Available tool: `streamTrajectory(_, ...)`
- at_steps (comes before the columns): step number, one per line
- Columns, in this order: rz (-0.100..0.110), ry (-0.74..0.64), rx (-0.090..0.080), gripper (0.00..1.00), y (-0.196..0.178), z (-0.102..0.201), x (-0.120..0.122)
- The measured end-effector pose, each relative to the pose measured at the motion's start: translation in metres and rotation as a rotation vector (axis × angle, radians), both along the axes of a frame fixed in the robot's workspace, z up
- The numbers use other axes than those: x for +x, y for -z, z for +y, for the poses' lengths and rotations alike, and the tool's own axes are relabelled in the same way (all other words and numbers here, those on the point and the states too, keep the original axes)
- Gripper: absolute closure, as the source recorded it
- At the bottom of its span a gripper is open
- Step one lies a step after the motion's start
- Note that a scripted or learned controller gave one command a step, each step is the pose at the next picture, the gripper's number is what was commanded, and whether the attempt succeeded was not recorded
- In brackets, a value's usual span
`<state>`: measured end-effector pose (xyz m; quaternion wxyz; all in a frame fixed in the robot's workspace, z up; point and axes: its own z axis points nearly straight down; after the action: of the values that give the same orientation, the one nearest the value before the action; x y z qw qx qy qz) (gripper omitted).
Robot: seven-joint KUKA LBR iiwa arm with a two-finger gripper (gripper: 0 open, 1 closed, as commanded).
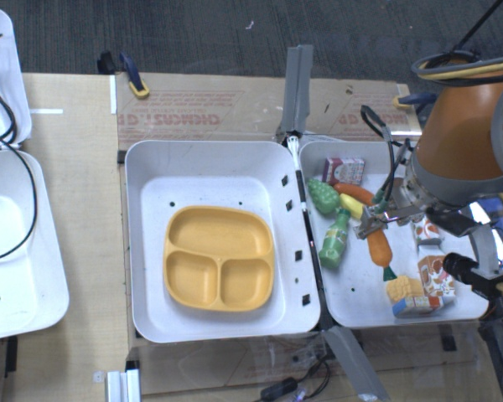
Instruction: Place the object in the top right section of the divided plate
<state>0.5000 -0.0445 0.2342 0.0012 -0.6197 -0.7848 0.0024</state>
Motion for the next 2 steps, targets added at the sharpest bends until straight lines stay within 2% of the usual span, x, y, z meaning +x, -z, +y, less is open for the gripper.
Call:
streamTrajectory(1, -0.001, -0.2, 0.0, 1.0, -0.031, 0.07, 0.011)
streamTrajectory(2, -0.001, -0.376, 0.001, 1.0, -0.026, 0.122, 0.086)
